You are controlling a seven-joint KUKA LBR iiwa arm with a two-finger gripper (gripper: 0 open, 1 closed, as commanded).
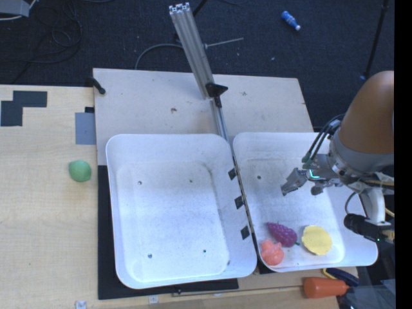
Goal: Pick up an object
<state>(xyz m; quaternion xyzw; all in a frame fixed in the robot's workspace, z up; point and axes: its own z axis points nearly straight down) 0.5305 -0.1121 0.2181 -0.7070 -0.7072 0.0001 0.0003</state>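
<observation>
The gripper (pixel 291 183) hangs over the right-hand bin (pixel 270 148), reaching in from the right on the grey arm (pixel 368 124) with its orange band, a small teal light glowing just behind the wrist. Its dark fingers point left and a little downward, but at this slant they read as one blurred wedge, so I cannot tell how far apart they stand; nothing is visible between them, and the white bin floor shows plainly beneath and ahead of the tips. The pickable things lie nearer the camera than the gripper, along the bin's front edge: a purple bunch of grapes (pixel 282 233) sits almost straight below the fingertips in the view, apart from them; an orange-pink toy fruit (pixel 272 253) lies just beyond the grapes toward the front rim, touching or nearly touching them; a flat yellow round piece (pixel 317 239) lies beside the grapes, on the arm's side, under the wrist. To the left of the fingertips, past the divider where the two rims meet, lies the left-hand bin (pixel 122 172). Far off on that side, well apart from both bins, a green ball (pixel 80 170) rests on the wooden bench (pixel 38 230). In front of the right bin, outside its rim, lies an orange-handled tool (pixel 325 286).
</observation>
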